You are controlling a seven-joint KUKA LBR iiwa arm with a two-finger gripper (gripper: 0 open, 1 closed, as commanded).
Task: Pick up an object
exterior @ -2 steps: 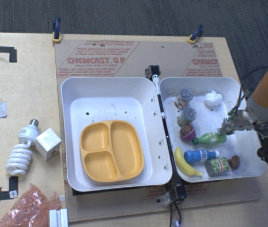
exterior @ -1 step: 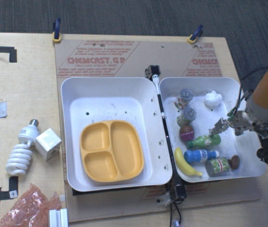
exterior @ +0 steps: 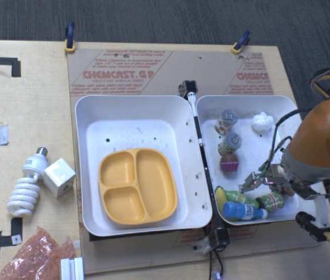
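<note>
gripper (exterior: 257, 181) low in right bin (exterior: 281, 107), over blue bottle (exterior: 242, 211) | fingers appear apart, nothing between | yellow tray (exterior: 137, 186) in left bin (exterior: 130, 112)

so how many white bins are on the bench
2, side by side. The left bin holds a yellow divided tray. The right bin holds small bottles and toys, with the gripper over it.
</note>
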